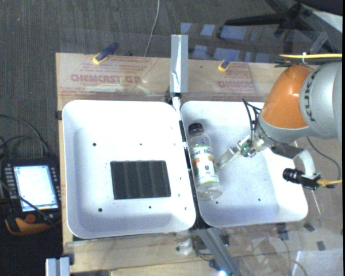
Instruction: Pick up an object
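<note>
A clear plastic bottle with a black cap and a white label lies along the left wall of the right bin, cap toward the back. My gripper reaches down and left from the orange-banded wrist, and its tip is just right of the bottle's label, close to or touching it. A dark ribbed rectangular block lies flat in the middle of the left bin.
A grey upright post stands behind the seam between the bins. Yellow clamps sit on the back board. A handheld pendant lies on the floor to the left. Cables hang off the wrist at the right.
</note>
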Controlling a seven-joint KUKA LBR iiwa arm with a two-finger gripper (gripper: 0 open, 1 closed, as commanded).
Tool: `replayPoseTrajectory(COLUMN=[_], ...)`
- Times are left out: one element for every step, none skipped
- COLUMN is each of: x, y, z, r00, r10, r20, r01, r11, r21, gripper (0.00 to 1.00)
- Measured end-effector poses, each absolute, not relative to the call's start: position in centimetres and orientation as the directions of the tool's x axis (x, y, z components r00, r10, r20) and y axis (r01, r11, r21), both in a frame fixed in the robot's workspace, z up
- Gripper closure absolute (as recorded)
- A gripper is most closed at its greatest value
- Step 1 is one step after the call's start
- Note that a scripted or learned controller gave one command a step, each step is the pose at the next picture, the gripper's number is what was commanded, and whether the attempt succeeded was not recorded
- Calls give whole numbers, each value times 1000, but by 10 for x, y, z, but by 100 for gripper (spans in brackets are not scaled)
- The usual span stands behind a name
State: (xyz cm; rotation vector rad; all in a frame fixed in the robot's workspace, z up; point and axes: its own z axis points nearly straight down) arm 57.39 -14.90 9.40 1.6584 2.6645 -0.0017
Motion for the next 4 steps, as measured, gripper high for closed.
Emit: replayPoseTrajectory(x=[610, 636, 605, 547], y=[-126, -59, -135, -156], z=[93, 184, 212, 249], r00=[-457, 47, 274, 430], r10=[889, 999, 962, 903], r20=[-17, -4, -5, -4], r01=[889, 999, 962, 903], r11=[457, -47, -274, -430], r21=[3, 0, -1, -1], gripper=[0, 0, 0, 0])
